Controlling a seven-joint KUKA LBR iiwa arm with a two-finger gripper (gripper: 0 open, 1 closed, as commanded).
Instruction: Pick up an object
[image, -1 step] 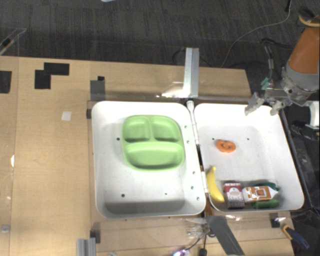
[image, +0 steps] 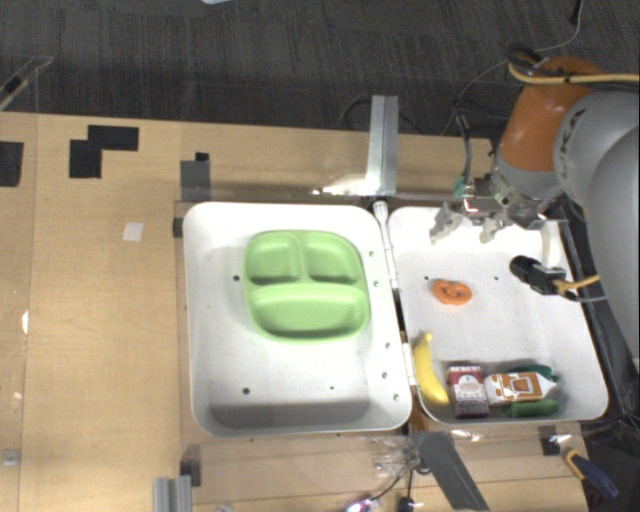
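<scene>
Gripper (image: 466, 221) over right bin (image: 560, 330) rear, fingers apart and empty, banana (image: 429, 369), boxes (image: 500, 389), orange disc (image: 451, 291) below, green tray (image: 305, 283) left

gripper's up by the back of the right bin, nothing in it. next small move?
Probably slide toward the near side and lower over the orange disc. The gripper hangs open near the right bin's far edge, and the disc lies alone, closest to it.

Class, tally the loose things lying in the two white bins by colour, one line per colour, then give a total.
Green: 1, the divided plate
Orange: 1, the small disc
Yellow: 1, the banana
Mixed colours: 2, the dark packet and the orange-and-green packet
Total: 5
</scene>
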